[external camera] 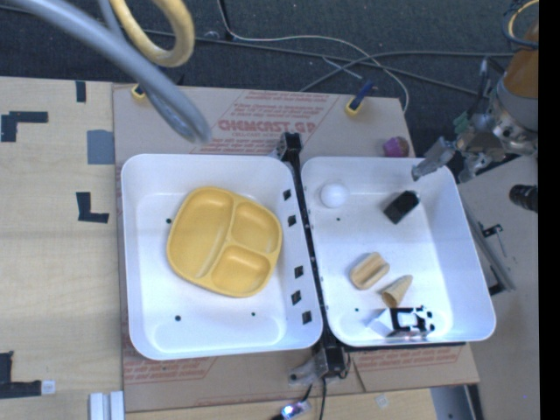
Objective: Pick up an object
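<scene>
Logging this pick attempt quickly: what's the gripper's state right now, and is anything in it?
Gripper: at the right bin's far right corner, above the rim; nothing is seen between its fingers, open or shut cannot be told.

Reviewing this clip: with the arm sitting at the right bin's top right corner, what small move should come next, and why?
Probably a short move left and down toward the small black block. The gripper sits over the right white bin's top right rim, holding nothing, and that block is the nearest object, lying apart from the white ball.
</scene>
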Tool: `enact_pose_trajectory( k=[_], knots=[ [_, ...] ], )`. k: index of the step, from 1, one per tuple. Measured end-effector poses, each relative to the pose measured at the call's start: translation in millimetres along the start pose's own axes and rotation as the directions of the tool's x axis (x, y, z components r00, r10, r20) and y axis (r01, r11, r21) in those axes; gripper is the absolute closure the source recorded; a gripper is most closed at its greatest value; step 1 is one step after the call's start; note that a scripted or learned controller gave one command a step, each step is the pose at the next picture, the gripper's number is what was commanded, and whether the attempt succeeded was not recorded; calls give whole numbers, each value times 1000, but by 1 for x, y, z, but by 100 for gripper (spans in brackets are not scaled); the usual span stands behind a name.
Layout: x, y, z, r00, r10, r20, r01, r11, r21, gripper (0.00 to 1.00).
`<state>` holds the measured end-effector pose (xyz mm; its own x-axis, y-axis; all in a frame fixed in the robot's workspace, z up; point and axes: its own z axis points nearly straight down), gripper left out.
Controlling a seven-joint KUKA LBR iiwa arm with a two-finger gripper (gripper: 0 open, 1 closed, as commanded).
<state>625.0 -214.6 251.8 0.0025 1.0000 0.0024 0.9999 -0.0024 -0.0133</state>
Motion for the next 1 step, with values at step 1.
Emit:
enact_pose_trajectory(
  k=[1],
  knots=[
    [1, 2, -8, 1000, -4, 3, 4, 1000, -12, 0]
  ],
)
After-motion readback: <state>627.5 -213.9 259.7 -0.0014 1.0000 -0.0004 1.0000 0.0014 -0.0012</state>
